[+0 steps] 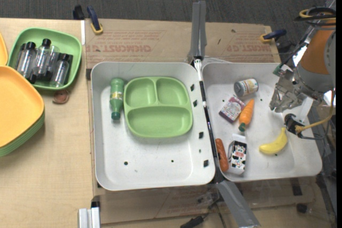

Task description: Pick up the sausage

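Reddish-brown, slim sausage [221, 155] is found at lower centre, lying against the left wall of the right-hand shallow white bin [307, 165], touching a small cow-print carton [238, 156]. The grey two-finger gripper [283, 100] is hung at centre right over the bin, above a yellow banana [274, 143]; nothing is seen held, and the jaw state cannot be told. Approach is judged tight because of the wall.
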### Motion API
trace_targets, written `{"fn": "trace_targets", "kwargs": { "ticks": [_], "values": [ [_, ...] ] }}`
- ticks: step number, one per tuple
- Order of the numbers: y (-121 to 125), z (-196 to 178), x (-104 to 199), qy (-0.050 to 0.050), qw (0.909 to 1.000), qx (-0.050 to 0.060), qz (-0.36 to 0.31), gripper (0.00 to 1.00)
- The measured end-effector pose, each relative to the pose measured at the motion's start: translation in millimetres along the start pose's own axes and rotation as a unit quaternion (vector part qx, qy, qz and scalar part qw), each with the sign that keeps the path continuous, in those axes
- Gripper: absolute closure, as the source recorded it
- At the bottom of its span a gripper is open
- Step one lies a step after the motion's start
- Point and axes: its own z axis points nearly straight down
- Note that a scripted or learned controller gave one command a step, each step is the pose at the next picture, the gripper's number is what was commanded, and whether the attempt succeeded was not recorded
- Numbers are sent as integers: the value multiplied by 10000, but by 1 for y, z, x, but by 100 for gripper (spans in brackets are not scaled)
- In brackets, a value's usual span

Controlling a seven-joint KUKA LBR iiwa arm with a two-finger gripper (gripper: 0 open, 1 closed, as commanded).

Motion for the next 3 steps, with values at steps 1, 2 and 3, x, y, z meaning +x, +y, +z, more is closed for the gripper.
{"fn": "trace_targets", "kwargs": {
  "ticks": [1,2,3],
  "values": [
    [59,-48,39,3,9999,-13,-107,100],
    [22,-80,12,1,9931,-2,-1175,100],
    [7,-36,-9,6,9816,-3,-1911,100]
  ]
}}
